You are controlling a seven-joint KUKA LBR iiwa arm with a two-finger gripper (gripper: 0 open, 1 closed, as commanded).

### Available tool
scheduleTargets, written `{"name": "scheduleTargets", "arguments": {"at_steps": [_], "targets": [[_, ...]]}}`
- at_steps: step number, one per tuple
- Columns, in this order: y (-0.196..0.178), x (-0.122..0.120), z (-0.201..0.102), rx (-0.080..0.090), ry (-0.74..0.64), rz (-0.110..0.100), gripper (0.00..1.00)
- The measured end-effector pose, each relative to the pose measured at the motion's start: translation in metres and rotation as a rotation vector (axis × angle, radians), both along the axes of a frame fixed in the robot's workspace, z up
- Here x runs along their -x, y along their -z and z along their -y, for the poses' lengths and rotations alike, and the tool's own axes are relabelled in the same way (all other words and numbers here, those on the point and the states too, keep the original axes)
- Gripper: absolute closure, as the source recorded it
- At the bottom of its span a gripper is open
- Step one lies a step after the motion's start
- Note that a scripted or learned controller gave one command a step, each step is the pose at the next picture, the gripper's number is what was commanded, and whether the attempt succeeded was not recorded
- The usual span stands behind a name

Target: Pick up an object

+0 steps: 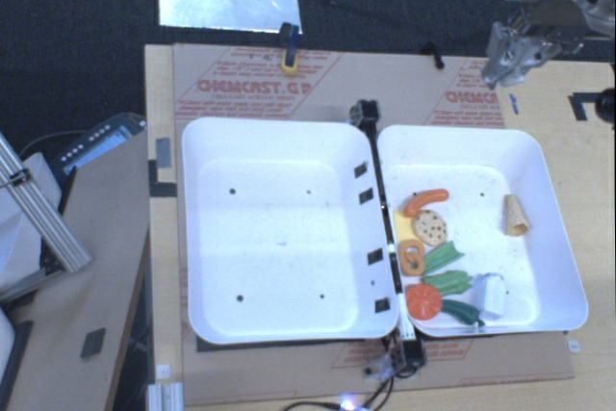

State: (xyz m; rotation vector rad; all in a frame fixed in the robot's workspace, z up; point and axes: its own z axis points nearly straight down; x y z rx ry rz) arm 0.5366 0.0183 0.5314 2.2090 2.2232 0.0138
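Observation:
The right bin (535,170) holds several toy foods along its left side: a sausage (426,200), a speckled cookie (430,227), a pretzel (412,257), green pods (445,257), a red tomato (423,301) and a pale see-through piece (491,295). A tan cone-shaped piece (516,215) lies alone nearer the bin's right wall. My gripper (504,63) hangs high above the bench at the upper right, beyond the right bin's far edge and well away from all the objects. Nothing shows between its fingers.
The left bin (207,303) sits beside the right one, joined by a black-clipped divider (377,207). A cardboard sheet (252,82) lies under both. A yellow and blue clamp (289,48) stands at the far edge, and a metal rail (38,217) lies at the left.

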Motion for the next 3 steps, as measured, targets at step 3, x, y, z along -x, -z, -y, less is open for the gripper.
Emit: {"name": "scheduleTargets", "arguments": {"at_steps": [3], "targets": [[-0.01, 0.015, -0.079, -0.003, 0.0, 0.003, 1.0]]}}
